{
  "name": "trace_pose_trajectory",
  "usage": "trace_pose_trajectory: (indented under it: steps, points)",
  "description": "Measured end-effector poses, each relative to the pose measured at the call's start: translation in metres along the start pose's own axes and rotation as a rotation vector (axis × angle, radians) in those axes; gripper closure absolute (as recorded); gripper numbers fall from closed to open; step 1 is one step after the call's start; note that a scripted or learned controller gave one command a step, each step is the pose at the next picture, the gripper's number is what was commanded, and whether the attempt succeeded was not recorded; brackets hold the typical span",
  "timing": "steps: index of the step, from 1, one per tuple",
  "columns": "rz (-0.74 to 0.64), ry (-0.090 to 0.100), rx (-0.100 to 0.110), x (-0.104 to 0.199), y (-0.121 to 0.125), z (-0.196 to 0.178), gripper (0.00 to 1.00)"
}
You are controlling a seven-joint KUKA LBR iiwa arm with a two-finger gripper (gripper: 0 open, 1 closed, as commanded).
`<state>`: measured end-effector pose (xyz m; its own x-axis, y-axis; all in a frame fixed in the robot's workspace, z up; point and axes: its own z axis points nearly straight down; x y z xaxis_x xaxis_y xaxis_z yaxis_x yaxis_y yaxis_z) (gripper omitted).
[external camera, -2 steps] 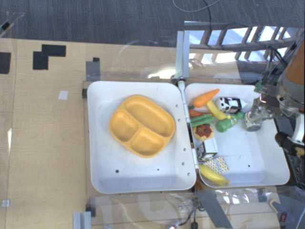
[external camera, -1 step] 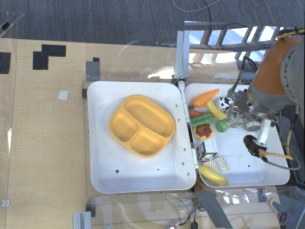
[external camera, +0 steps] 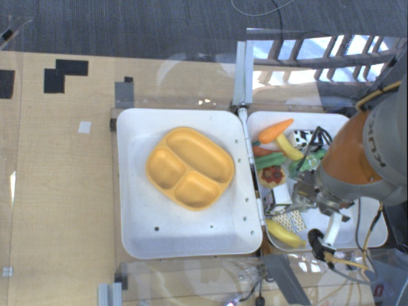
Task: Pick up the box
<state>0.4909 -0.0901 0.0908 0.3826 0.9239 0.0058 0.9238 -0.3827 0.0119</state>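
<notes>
The fingers' state cannot be told here: the gripper point(external camera: 294, 201) sits low in shadow under the wrist, its tip aimed toward 9 o'clock. The grey arm with the orange band point(external camera: 357, 155) reaches in from 3 o'clock and covers much of the right-hand shallow white plastic bin point(external camera: 381, 234). At 9 o'clock from it, the left-hand shallow white plastic bin point(external camera: 137, 222) holds a yellow three-compartment plastic tray point(external camera: 190, 167). In the right bin, clutter crowds the left wall: an orange toy carrot point(external camera: 275, 131) at 12 o'clock of the pile, a yellow toy banana point(external camera: 288, 147) just beside it, and a second yellow banana point(external camera: 284, 233) at 6 o'clock. The small flat red-faced carton point(external camera: 273, 174), which I take to be the box, lies near the dividing wall. It is close to the gripper, at about 10 o'clock from it, with green pieces touching or overlapping its edge. To do this step well, I judge the gripper should centre over the carton before descending. It should turn so its grip spans the carton's shorter side and come straight down clear of the wall and the green pieces. Closing off-centre would likely nudge the carton against the wall or catch a neighbour instead.
</notes>
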Motion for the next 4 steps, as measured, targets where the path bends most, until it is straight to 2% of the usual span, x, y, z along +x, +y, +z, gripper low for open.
trace_pose_trajectory:
  steps: [1, 2, 3, 4]
  points:
    - [0.279, -0.005, 0.006, 0.007, 0.044, -0.187, 1.0]
    - [0.164, -0.003, -0.001, -0.026, 0.063, 0.001, 1.0]
    - [0.432, -0.006, 0.005, -0.019, 0.094, -0.146, 1.0]
    - [0.36, -0.004, -0.001, -0.024, 0.106, 0.002, 1.0]
